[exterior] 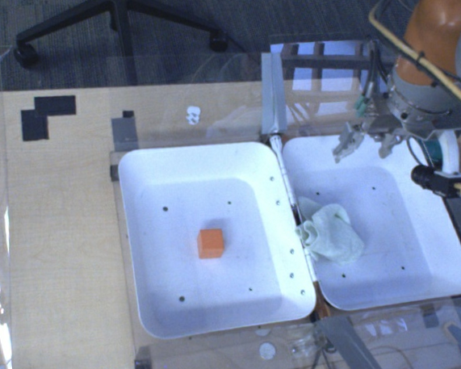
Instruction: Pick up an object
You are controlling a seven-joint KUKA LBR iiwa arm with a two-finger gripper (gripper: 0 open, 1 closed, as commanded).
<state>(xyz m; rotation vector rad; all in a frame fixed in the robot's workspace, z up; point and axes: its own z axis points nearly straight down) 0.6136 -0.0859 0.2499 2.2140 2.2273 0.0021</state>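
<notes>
While the hand [367, 144] hovers with fingers spread and nothing between them over the far edge of the right white bin [434, 282], a small orange cube [211, 243] sits mid-left bin [169, 307]; a crumpled pale-green cloth [333, 235] lies in the right.

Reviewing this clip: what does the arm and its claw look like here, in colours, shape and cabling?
The arm enters from the right: a rounded orange band above a grey metallic wrist. Yellow-beige and black cables loop around it, and a teal-and-white part sits at its side. The claw is small, grey metal, with two thin fingers.
</notes>
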